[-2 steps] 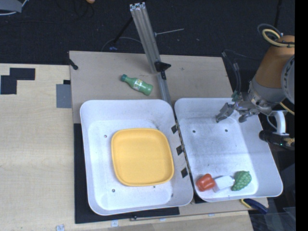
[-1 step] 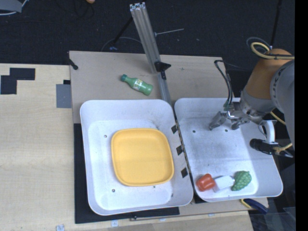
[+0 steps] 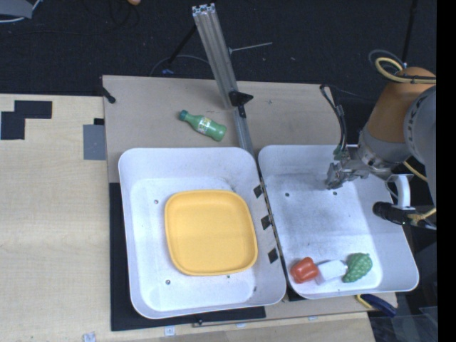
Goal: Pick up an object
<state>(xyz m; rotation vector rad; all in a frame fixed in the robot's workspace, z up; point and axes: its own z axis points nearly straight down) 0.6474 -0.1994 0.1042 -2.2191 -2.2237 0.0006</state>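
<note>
The end effector (image 3: 338,177) hangs over the right shallow white bin (image 3: 313,212), nothing visibly between its fingers; their spread is unclear. Near the bin's front edge lie a red pepper (image 3: 304,269), a white block (image 3: 331,271) and a green leafy vegetable (image 3: 358,266).

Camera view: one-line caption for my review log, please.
Claw over the right bin's far edge; red, white and green items at its near side; yellow plate in left bin.
</note>
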